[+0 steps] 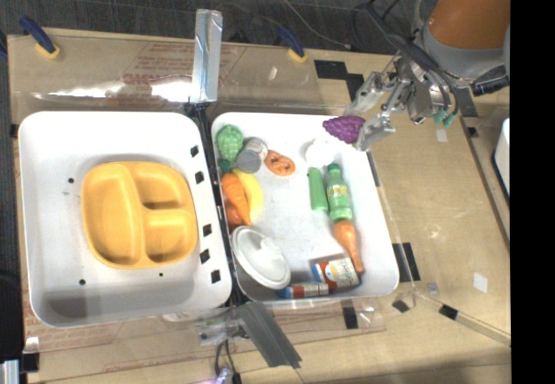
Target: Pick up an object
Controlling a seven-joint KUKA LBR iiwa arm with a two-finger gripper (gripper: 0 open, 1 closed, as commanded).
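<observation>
Purple plastic grapes (344,126) sit between the jaws of the grey two-finger gripper (364,125), clamped on them just above the top right corner of the shallow white right bin (386,235). They look lifted clear so they can be carried away. Below them in that bin lies a green plastic bottle (336,193); its label is too small to read.

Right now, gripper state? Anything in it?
Gripper: closed on the purple grapes, held above the top right corner of the right bin.
</observation>
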